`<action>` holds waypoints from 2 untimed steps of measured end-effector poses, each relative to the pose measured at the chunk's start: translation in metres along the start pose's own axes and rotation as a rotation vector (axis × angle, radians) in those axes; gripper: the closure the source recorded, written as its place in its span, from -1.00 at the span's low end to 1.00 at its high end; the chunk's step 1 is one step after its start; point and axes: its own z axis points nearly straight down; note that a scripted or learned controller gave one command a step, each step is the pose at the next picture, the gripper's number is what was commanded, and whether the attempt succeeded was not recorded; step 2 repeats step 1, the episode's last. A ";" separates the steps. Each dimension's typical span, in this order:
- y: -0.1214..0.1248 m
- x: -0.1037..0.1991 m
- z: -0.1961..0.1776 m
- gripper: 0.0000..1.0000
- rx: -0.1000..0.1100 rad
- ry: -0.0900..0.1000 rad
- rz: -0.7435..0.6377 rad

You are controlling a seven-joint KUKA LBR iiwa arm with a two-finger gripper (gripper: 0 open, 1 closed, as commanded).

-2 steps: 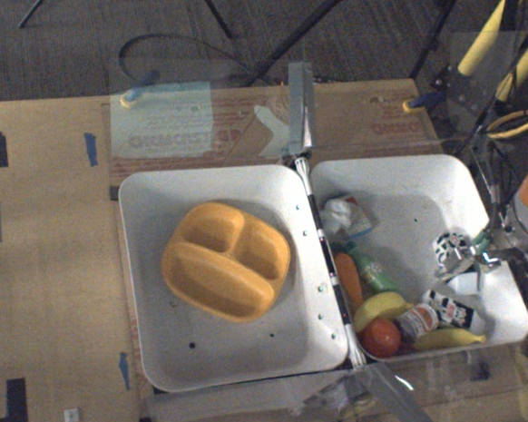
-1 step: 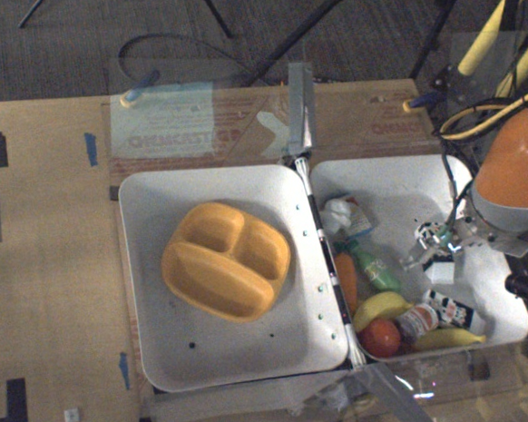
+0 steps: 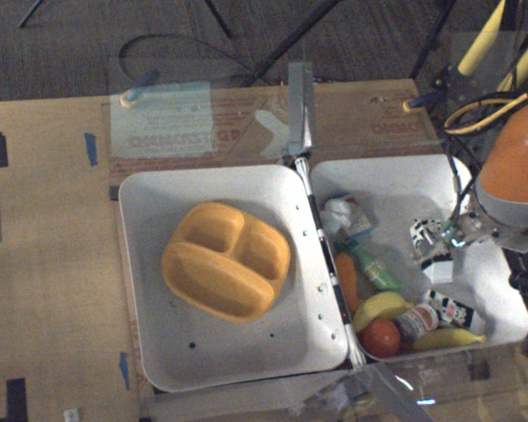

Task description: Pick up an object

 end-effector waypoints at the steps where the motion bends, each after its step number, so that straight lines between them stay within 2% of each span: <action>1: 0.079 0.105 -0.100 1.00 0.013 0.013 -0.172; 2: 0.079 0.105 -0.100 1.00 0.013 0.013 -0.172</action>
